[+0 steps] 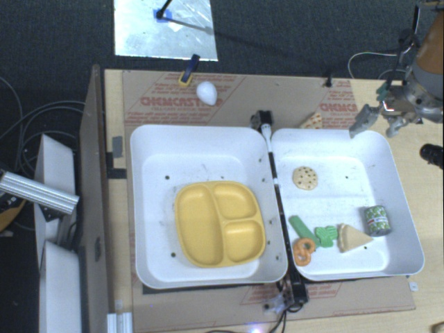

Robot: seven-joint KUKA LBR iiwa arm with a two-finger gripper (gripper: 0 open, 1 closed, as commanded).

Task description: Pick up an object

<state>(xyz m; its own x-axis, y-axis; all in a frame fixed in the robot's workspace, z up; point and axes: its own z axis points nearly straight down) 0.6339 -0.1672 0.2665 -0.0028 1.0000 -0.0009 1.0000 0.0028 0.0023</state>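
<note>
You have the two-finger gripper [380,121] up beyond the far right corner of the right-hand white plastic bin [395,186], its grey fingers [362,120] spread wide apart with nothing between them. Inside that bin, the round speckled cookie [304,178] sits near the middle, well clear of everything. Along the bin's near side you get a crowded row: green toy vegetable [301,227], orange ring [303,250], green leafy piece [326,235], tan wedge [352,238], small green-labelled can [377,219]. Left of that bin, the other white bin [149,186] carries a yellow divided plate [220,223]. Both rest on brown printed cardboard [229,96], dark carpet [55,26] beyond.
</note>
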